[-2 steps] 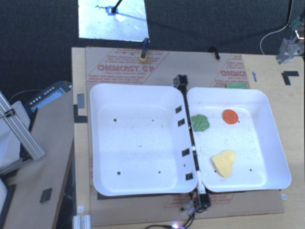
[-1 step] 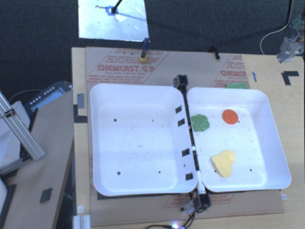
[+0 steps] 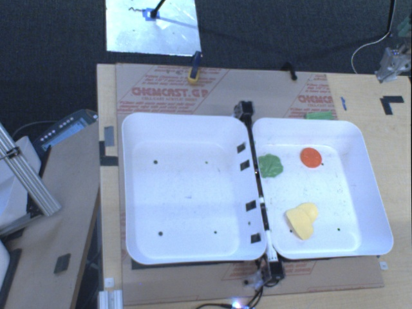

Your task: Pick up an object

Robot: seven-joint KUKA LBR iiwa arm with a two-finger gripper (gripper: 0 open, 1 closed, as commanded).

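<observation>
Three objects lie in the right bin [image 3: 360, 148]. A green leafy piece [image 3: 270, 166] rests near the bin's left wall. A round orange-red disc [image 3: 311, 158] lies to its right, toward the back. A pale yellow lump [image 3: 302, 219] sits toward the front of the bin.
The left bin [image 3: 187, 185] stands beside the right one, joined along a black clipped seam [image 3: 252, 179]. Both rest on a cardboard sheet [image 3: 167, 89] on the wooden bench. A metal plate [image 3: 152, 17] lies at the back, and a yellow clamp [image 3: 193, 76] sits on the bench's far edge.
</observation>
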